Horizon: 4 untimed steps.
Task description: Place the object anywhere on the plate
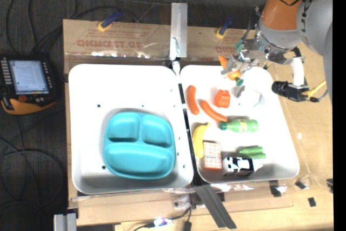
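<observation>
A turquoise divided plate (139,143) lies in the left bin (86,89), toward its front. My gripper (236,69) hangs over the back of the right bin (281,132), above and to the right of an orange toy pepper (221,98). A small orange and teal shape sits right at the gripper's tip; I cannot make out whether it is held. The plate has nothing on it.
The right bin holds a red sausage (191,99), an orange carrot (213,111), a green bottle (239,125), a banana (199,139), a small box (212,155), a black-and-white carton (238,166) and a green item (251,152). A tablet (26,78) lies at far left.
</observation>
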Each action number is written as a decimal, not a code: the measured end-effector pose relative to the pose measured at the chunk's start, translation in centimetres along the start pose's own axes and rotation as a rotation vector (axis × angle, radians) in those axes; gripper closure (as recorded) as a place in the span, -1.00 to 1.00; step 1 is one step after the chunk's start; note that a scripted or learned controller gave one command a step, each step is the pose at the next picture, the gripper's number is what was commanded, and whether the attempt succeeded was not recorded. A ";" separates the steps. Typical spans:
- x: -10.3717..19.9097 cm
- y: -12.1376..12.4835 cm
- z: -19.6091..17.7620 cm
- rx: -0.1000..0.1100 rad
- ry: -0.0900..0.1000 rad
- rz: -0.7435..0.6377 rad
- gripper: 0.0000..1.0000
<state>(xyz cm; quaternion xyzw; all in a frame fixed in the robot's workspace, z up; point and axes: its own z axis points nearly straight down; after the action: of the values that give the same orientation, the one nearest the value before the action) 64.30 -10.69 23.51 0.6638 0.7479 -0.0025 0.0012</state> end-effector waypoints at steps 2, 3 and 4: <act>7.5 -1.3 2.1 0.003 0.007 0.034 1.00; 16.9 -4.9 5.2 0.002 0.005 -0.102 1.00; 16.9 -4.9 5.2 0.001 0.006 -0.101 -1.00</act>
<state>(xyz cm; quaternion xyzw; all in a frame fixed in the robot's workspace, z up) 57.41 5.47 18.23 0.6251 0.7806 -0.0012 -0.0016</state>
